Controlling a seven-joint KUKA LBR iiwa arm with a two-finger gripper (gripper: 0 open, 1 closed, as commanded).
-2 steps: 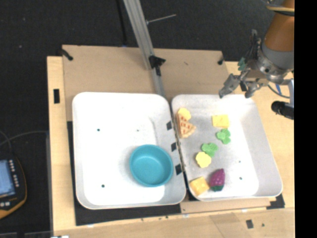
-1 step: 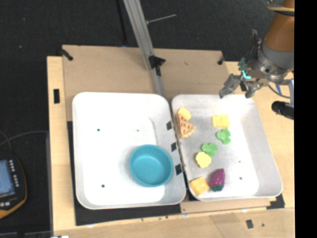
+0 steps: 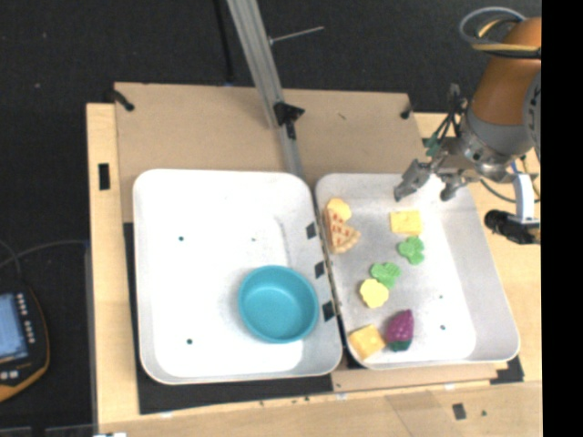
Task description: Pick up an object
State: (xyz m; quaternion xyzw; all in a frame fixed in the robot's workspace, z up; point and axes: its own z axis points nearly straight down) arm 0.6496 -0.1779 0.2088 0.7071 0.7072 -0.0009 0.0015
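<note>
Lying waffle slice (image 3: 343, 236) pointing downward.

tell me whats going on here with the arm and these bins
A grey robot arm with an orange band reaches in over the far edge of the right white bin, its two-finger gripper open and holding nothing. Below it lie small toy foods: a yellow block, green pieces, a waffle-patterned piece and a purple grape bunch. The left white bin holds a blue plastic bowl.

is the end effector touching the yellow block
Apart: the camera view shows bare bin floor between the end effector and the yellow block.
</note>
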